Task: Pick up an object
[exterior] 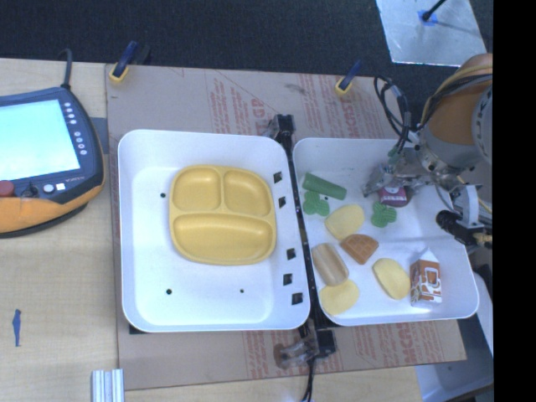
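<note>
My gripper (394,182) is low over the back of the right bin (452,308), reaching in from the right. A small maroon and white object (394,196) sits right under it, touching or nearly so. Several toy foods lie in this bin: a green stick (323,186), a green round piece (316,203), a small green piece (383,216), a pale yellow lump (345,221), a brown wedge (359,247), a tan bun (329,263), two yellow pieces (339,296) (390,277) and an orange and white carton (425,280).
The left bin (142,224) bears a yellow divided plate (223,213). A teach pendant (42,153) rests on the bench at far left. A black divider with clips (289,224) runs between the bins. Cables (394,107) hang behind the gripper.
</note>
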